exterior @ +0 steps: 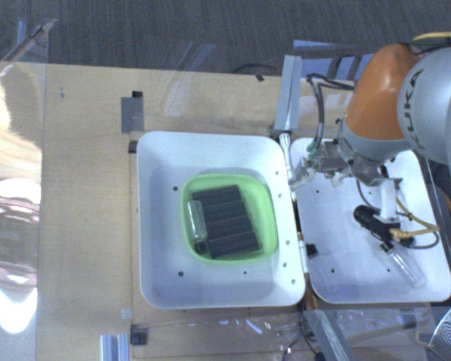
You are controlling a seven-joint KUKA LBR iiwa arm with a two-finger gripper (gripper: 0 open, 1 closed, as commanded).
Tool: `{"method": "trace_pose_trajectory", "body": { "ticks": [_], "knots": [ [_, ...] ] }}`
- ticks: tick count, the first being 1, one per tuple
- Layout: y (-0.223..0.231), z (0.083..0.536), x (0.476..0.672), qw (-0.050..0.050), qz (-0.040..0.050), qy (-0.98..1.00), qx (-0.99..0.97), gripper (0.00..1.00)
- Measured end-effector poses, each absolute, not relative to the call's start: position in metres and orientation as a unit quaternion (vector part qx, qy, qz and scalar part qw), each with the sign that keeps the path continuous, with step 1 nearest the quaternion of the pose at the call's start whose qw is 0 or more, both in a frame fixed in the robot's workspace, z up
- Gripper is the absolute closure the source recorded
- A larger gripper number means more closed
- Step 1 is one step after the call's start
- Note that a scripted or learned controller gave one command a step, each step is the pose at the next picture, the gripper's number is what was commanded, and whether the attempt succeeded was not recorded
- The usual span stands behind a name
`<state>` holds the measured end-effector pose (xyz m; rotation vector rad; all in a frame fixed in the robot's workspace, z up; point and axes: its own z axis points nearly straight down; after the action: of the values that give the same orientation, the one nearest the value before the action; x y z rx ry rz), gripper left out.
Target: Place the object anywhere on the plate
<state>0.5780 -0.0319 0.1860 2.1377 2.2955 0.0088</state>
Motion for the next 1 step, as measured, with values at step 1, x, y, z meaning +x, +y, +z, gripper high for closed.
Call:
{"method": "trace_pose_trajectory", "body": {
  "ticks": [1],
  "knots": [
    [-0.0307, 0.1859, 0.5859, 0.002, 0.0029, 0.727, 0.687, 0.0]
  ]
}}
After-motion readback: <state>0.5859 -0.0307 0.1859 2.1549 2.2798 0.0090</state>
